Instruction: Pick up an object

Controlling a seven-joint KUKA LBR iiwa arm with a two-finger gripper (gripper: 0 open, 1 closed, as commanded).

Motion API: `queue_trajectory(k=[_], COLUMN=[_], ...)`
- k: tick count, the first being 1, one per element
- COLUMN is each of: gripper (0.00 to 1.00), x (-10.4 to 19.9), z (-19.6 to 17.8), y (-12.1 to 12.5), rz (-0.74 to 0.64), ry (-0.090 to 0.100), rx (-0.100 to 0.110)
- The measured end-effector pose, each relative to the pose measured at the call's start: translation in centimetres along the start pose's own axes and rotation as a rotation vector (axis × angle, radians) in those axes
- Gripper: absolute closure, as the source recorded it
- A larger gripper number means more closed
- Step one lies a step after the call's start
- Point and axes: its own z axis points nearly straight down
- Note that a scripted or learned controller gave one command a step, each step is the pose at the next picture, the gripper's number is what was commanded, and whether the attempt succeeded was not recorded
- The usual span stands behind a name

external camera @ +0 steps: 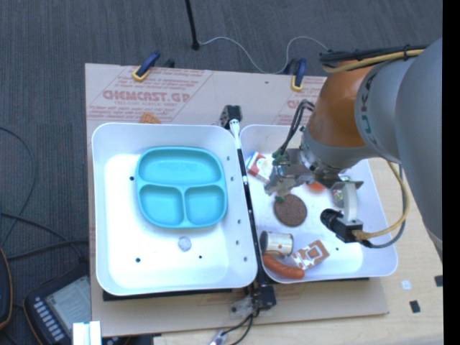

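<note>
The gripper hung low in the right bin, just at 12 o'clock of a brown disc; whether it was clenched could not be told. A hot dog lay at 6 o'clock from the disc. A blue tray sat in the left bin.

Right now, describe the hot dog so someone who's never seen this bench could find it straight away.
Look at the right-hand white bin, the one the arm reaches into. Follow its near rim to the corner beside the left bin. The hot dog lies there, a long orange-red sausage shape, below a small silver can and beside a patterned brown-and-white card, unlike the flat round brown disc farther up.
</note>
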Motion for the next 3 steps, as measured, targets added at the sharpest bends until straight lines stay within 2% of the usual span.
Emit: queue_trajectory(k=[1, 2, 3], gripper=[0.0, 0.0, 0.0], x=[-0.1, -0.1, -6.4], z=[0.1, 0.1, 5.0], y=[-0.1, -0.1, -5.5], rz=[0.001, 0.001, 0.004], ry=[-0.001, -0.001, -0.001], rx=[0.002, 0.002, 0.005])
